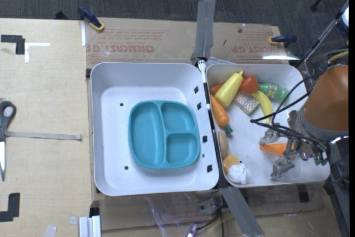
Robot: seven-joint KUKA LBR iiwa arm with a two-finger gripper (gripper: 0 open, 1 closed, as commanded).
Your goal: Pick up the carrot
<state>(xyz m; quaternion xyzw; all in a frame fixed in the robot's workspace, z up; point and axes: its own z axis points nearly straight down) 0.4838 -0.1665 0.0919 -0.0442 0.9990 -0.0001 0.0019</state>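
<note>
Dark grey carpet runs along the far side of a pale wooden bench [44,108], where a pair of scissors [4,130] lies at the far left edge and blue clamps [91,18] pin down a sheet of printed cardboard [138,41] behind the bins. On that cardboard sit two shallow white bins side by side. The left bin [105,119] holds a teal divided plate [165,134] with three compartments, lying flat near the middle. The right bin [252,177] is crowded along its left and far parts: a yellow squeeze bottle [230,87] lies tilted at the far end, touching a red tomato-like piece [249,84], with a green item [273,90] and a banana [263,102] just to the right. The carrot [219,112], orange with a small green tip, lies along the bin's left wall, just beside the bottle's base. Nearer along the same wall is a tan bread-like piece [223,144], and then a white, lumpy item [238,173] at the near corner. Further right, the gripper [284,166] hangs low over the bin's near right part, well apart from the carrot; a smaller orange piece [273,147] lies just beside it. Cables and linkage hide its tips, so I cannot tell how the jaws stand or whether they hold anything. The arm's orange band [330,97] shows at the right edge.
</note>
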